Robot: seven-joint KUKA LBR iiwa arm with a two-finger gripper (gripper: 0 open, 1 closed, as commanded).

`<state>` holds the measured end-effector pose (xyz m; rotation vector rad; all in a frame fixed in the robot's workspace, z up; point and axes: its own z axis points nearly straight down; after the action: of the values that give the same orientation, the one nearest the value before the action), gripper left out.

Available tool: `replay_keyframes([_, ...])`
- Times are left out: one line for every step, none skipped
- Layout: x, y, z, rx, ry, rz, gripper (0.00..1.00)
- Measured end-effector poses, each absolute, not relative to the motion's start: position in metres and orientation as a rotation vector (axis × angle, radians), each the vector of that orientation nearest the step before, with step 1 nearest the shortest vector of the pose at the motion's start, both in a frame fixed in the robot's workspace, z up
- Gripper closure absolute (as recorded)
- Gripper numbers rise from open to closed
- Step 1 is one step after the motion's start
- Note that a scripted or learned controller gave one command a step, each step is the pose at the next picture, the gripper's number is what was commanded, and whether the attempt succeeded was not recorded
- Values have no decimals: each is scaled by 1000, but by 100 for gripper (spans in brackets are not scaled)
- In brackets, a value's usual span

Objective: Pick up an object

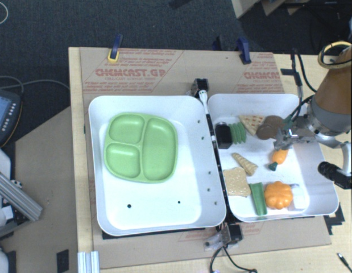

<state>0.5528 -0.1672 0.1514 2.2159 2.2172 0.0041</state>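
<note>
My gripper [288, 139] hangs low over the right bin [312, 206], near its right wall. A small orange carrot with a teal end [280, 157] lies just below the gripper tip. Whether the two touch is unclear. A brown rounded piece [269, 127] sits directly to the gripper's left. An orange pumpkin [278, 194] rests nearer the bin's front, beside a green stick [257, 198].
The right bin also holds a tan cracker [252, 121], a black block [223, 135] with a green ridged piece [239, 132], a beige cone [244, 162] and a bread slice [236, 182]. A green divided plate [141, 147] lies in the left bin [164, 215].
</note>
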Motion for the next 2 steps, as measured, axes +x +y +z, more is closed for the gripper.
replay_keyframes([548,-171,213,2215,2216,5,100])
replay_keyframes([549,-171,226,2217,2219,3,100])
